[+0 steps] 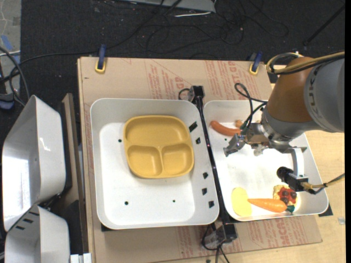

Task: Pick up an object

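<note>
Sausage (224, 127): the likeliest object to pick; a smooth orange-red toy with rounded ends, lying in the right bin (249, 171) against its far wall, just beside the tool.
Tool (237, 144): hangs over the far part of the right bin, close to the divider between the bins; whether it is released or clenched cannot be told from this view, and nothing is seen between its tips.
Key relation: the sausage lies just beyond the tool, toward the bin's far wall and slightly toward the left bin (109, 163); its long axis runs along that wall, so a grasp would have to cross its short width.
Arm (307, 95): grey with an orange band, reaching in over the right bin's far corner.
Other items, from the sausage: a glossy tapered carrot (267, 204), a flat pale yellow piece (240, 200) and a small multicoloured toy (286, 193) at the opposite near wall.
Left bin: a matte yellow divided plate (159, 146) with rounded corners, well apart from the sausage.
Bench (164, 73): bare brown board.
</note>
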You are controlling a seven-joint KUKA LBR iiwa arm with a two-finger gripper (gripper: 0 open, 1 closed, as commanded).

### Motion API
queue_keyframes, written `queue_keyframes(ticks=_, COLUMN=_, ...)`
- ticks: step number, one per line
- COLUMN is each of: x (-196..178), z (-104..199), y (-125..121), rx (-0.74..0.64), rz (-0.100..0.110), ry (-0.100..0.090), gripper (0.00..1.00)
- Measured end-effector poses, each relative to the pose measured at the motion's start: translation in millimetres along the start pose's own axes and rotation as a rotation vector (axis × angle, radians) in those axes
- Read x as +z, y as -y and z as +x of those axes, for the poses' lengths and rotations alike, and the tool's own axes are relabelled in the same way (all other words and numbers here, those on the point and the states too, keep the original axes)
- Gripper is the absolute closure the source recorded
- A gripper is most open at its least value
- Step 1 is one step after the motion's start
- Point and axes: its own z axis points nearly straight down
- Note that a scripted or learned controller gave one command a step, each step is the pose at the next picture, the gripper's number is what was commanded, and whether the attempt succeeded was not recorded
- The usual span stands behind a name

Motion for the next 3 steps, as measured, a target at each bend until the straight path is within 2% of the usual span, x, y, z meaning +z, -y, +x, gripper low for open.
queue_keyframes(ticks=1, x=-13, z=0, y=-1, rx=0.001, rz=-0.005, ry=0.001, gripper=1.00)
queue_keyframes(ticks=2, x=-65, z=9, y=3, rx=-0.004, rz=-0.010, ry=0.001, gripper=1.00)
queue_keyframes(ticks=3, x=-72, z=9, y=2, rx=-0.004, rz=-0.007, ry=0.001, gripper=1.00)
